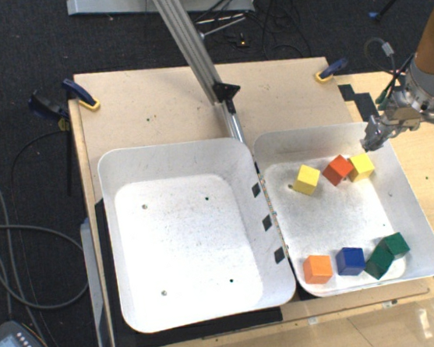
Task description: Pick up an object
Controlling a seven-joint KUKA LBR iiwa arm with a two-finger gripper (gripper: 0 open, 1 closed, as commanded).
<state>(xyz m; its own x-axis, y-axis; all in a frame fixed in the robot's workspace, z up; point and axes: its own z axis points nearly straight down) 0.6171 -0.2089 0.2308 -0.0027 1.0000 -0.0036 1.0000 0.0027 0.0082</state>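
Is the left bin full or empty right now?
Empty. The left bin shows only its bare speckled white floor; every block, like the orange block, lies in the right bin.

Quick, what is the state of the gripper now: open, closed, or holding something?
Gripper: cannot be told; it hangs over the right bin's far right edge, near the yellow block.
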